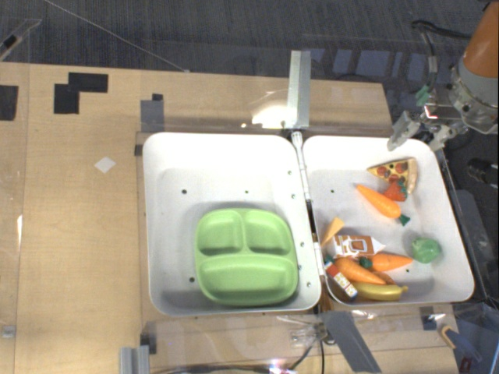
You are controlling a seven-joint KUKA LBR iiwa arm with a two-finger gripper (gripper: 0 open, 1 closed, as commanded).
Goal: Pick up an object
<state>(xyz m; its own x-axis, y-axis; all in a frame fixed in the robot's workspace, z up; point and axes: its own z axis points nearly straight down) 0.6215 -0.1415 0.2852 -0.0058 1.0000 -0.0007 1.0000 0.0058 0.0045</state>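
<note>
A pale wooden bench (70,232) with black patches (80,90) stands on dark grey carpet (218,22).

The arm (482,61) is cut off by the frame's right edge. In the right bin's (452,209) near-left corner, a carton (355,246) overlaps a carrot (360,271) and a banana (378,291); its label is too small to read.

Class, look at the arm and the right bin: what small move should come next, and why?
Probably lower the end effector toward the pizza slice. It hovers over the right bin's far corner holding nothing, and that toy lies nearest, apart from the clustered items.
</note>
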